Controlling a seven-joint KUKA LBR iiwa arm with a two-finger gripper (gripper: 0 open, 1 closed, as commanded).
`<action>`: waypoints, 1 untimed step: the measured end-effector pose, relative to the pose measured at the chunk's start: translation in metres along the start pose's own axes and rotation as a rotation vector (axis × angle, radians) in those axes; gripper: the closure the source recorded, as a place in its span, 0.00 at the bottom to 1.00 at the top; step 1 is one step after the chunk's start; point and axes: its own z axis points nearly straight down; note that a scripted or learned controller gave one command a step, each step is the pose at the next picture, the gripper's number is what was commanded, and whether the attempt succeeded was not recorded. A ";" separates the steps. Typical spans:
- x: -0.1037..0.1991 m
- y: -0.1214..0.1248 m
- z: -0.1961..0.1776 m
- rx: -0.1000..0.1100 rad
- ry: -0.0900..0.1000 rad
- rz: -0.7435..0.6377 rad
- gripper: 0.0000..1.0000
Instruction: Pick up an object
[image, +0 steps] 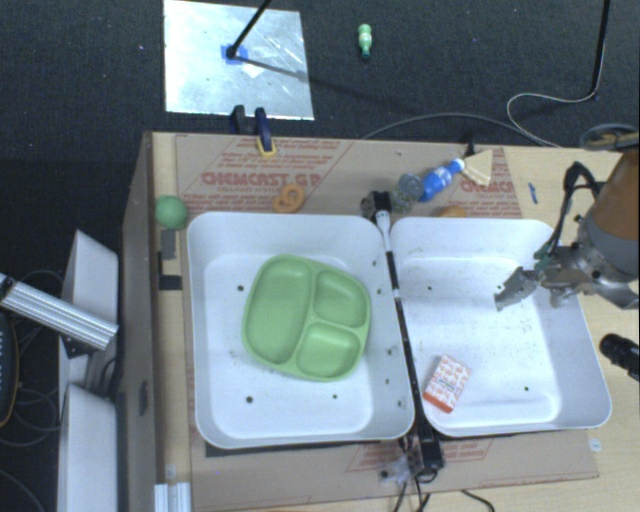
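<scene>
At the frame's right, the gripper (510, 291) hangs over the right bin (575, 345); I cannot tell its jaws' state. Nothing is picked yet; the packet (446, 383) lies below.

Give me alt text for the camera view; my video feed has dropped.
From the right, the grey arm's end effector hangs over the right white bin, away from the small orange-and-white packet lying near that bin's front left corner. The left white bin holds a green divided plate.
</scene>
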 end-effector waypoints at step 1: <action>0.032 0.028 0.140 -0.001 0.000 0.000 0.00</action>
